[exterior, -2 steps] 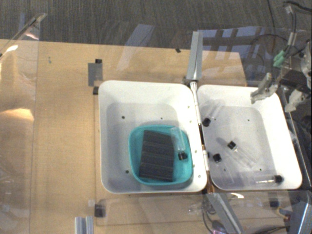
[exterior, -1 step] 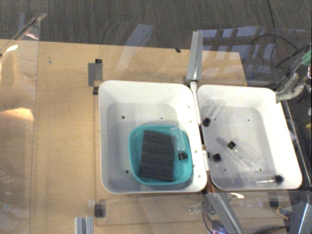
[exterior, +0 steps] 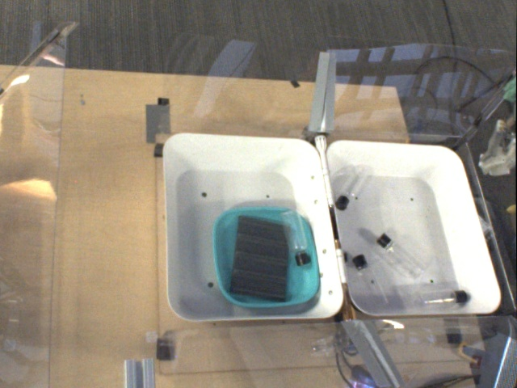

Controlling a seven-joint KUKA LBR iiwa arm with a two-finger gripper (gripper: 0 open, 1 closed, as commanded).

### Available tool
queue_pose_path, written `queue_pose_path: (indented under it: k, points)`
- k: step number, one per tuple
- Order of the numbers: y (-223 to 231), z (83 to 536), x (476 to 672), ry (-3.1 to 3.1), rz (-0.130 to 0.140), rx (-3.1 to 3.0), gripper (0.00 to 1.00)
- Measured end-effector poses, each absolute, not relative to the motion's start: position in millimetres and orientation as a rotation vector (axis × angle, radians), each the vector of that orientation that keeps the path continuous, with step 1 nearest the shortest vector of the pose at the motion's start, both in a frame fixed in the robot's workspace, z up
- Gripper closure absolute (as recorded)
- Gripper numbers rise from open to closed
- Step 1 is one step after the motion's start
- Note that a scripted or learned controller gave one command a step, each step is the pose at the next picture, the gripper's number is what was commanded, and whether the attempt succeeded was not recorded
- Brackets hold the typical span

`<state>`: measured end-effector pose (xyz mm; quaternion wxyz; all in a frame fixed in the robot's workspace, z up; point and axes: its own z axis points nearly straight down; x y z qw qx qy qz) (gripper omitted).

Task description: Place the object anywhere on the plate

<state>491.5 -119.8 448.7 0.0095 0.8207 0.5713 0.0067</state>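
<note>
A teal plate [exterior: 309, 288] lies in the front half of the left bin [exterior: 186, 217]. A dark grey ribbed block [exterior: 260, 259] rests flat on the plate and covers most of its middle. A small clear vial with a black cap [exterior: 303, 258] lies on the plate's right side, just right of the block.
The right bin [exterior: 452, 176] holds several clear vials with black caps, among them one [exterior: 342, 203] near its left wall, one [exterior: 384, 239] in the middle and one [exterior: 460, 297] at the front right. A metal post [exterior: 321, 95] stands behind the seam between the bins.
</note>
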Motion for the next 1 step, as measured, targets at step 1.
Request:
queue_pose_path:
  k: [1]
  points:
    - [-87.6,394.2,524.1,2.027,0.006,2.394,1.0]
